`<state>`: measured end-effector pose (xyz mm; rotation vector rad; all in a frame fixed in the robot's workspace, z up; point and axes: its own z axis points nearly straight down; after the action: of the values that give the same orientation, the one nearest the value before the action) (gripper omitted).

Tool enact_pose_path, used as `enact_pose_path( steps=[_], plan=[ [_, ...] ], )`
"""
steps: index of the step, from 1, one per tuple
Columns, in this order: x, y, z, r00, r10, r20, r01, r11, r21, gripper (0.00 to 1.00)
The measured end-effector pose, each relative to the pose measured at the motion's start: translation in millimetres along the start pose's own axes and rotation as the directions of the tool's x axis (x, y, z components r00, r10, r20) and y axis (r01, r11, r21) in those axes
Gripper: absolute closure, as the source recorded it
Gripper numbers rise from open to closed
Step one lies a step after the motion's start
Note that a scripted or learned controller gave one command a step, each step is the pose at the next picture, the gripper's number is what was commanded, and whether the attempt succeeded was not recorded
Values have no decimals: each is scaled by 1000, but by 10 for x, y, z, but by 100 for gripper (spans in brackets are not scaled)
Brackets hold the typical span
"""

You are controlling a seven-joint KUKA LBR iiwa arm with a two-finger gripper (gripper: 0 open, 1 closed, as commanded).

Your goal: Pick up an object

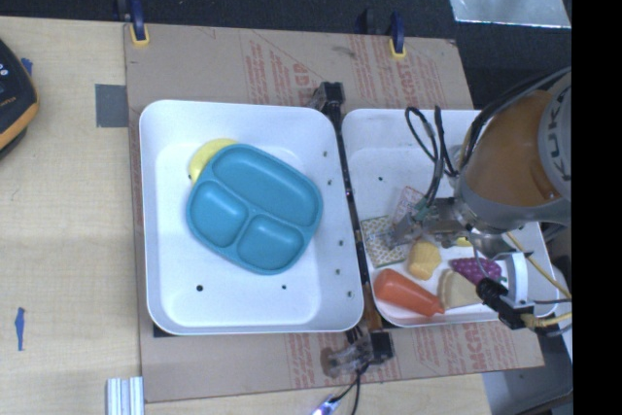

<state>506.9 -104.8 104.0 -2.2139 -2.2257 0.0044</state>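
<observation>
Letters "KU" read on the arm (525,160) casing.

We saw the grey KUKA arm with its orange band (510,155) reaching in from the right, bent low over the right-hand side of the bench. Black cables looped up from the wrist. The metal two-finger gripper (403,230) pointed leftward and slightly down — its fingers lay close together, though we could not tell whether they were parted or closed, nor whether anything sat between them.
</observation>
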Motion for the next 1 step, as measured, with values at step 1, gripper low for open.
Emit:
enact_pose_path(
  steps=[1],
  plan=[
    [-135,424,83,1000,-1,-1,1,1000,-5,0]
  ],
)
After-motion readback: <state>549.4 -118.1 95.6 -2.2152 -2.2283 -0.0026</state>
